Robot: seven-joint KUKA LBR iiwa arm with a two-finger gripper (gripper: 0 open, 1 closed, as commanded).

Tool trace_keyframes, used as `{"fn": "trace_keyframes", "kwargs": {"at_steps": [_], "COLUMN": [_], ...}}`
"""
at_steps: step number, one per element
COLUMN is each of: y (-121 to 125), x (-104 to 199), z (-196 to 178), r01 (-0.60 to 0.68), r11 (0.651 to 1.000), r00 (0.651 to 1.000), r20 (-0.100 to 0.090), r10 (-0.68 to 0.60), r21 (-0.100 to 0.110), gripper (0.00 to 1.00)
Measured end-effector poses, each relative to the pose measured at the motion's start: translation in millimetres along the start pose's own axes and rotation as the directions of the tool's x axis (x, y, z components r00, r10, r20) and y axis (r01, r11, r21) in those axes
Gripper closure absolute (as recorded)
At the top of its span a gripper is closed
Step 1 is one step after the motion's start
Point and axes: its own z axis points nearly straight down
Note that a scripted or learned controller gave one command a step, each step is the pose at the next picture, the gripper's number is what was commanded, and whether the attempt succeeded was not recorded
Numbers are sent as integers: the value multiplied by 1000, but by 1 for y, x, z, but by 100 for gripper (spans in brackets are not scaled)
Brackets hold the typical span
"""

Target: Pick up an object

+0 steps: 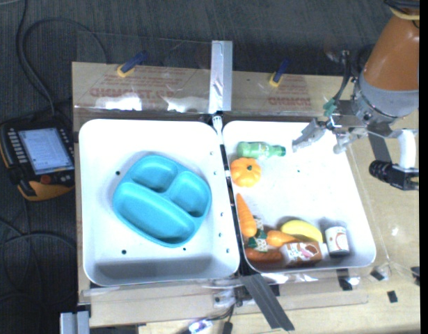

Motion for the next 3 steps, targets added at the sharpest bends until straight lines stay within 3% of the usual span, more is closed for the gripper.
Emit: {"fn": "trace_keyframes", "kwargs": {"at_steps": [1,2,3], "y": [-4,-56,-98], "x": [51,39,20], "z": [-48,65,122], "r01": [-57,-76,-62], "r11": [998,997,998], "r00": [998,997,998], "r20": [1,0,-1], "r10": [57,76,62], "r21": [-1,2,2], "gripper": [0,0,0]}}
